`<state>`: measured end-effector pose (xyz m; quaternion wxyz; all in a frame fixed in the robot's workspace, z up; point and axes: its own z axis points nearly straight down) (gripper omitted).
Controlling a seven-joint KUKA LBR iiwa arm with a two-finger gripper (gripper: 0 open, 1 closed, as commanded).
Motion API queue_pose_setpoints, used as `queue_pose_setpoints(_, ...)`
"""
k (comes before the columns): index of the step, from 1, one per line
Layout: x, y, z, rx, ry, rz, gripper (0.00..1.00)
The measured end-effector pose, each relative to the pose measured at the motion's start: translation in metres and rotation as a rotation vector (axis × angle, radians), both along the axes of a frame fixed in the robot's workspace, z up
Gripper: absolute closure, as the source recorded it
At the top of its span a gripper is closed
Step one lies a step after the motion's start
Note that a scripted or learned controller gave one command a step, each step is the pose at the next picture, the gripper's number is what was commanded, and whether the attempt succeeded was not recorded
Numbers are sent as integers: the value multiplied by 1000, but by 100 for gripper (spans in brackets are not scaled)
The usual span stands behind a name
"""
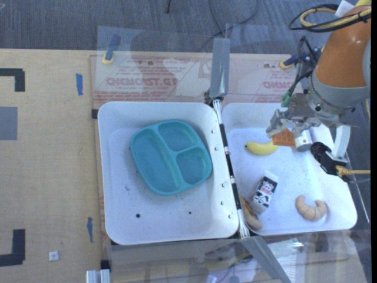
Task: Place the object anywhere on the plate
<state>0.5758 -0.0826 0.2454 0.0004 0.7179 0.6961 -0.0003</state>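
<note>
Orange object (pixel 284 138): a small wedge-shaped piece seen directly beneath the tool (pixel 288 130), in the upper part of the right bin (pixel 349 214); whether it lies on the bin floor or is raised off it cannot be told. Whether the tool is clenched on it or released cannot be told either, since the grey wrist hardware covers that spot.

Banana (pixel 261 148): yellow, lying just to the left of the orange object, near the bin's left wall. Small carton (pixel 265 193): black-and-white printed, tilted, lower in the same bin. Croissant-shaped piece (pixel 311 208): tan, near the bin's lower right corner. A further tan item (pixel 253 216) rests against the divider (pixel 227 158) at the bin's lower left.

Plate (pixel 171 156): teal, three compartments, set in the left bin (pixel 118 217), well apart from the orange object; white floor shows around it on every side, widest below. The raised rims of the two bins, meeting at the divider, lie between the plate and the orange object.

Arm (pixel 344 58): enters from the right, orange band uppermost, grey wrist pointing down over the right bin's upper edge; cables (pixel 321 16) loop above it.

Bench (pixel 47 158): tan board with blue tape marks, left of the bins.
</note>
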Motion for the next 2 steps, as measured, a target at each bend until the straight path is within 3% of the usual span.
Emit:
queue_pose_setpoints(1, 6, 40, -61, 2, 2, 164, 100)
queue_pose_setpoints(2, 23, 100, -61, 0, -2, 344, 100)
